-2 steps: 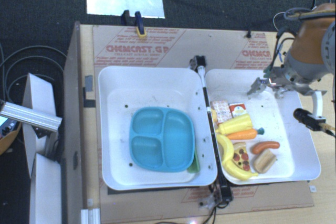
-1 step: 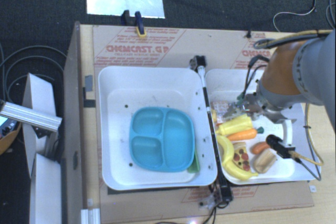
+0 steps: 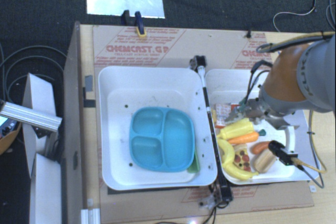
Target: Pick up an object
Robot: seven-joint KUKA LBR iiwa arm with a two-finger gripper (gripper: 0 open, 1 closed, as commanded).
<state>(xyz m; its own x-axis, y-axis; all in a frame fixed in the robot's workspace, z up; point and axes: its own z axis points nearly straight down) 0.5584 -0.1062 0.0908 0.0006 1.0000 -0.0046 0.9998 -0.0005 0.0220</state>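
The right bin (image 3: 231,81) holds a pile of toy foods in its near half. A yellow pepper-like piece (image 3: 236,127) lies over an orange carrot (image 3: 243,138). A yellow banana (image 3: 228,153) curves along the bin's left side next to a pizza slice (image 3: 242,157). A red sausage (image 3: 260,147) and a tan bread roll (image 3: 264,162) lie to the right. My gripper (image 3: 247,109) hangs low in the bin just above the yellow piece, beside a small red-and-white packet (image 3: 223,111). Nothing visibly sits in it.
The left bin (image 3: 121,92) bears a blue divided plate (image 3: 161,138) with a green piece (image 3: 194,164) showing under its right edge. A ridge (image 3: 207,113) separates the two bins. The grey and orange arm (image 3: 294,78) covers the right bin's far right part.
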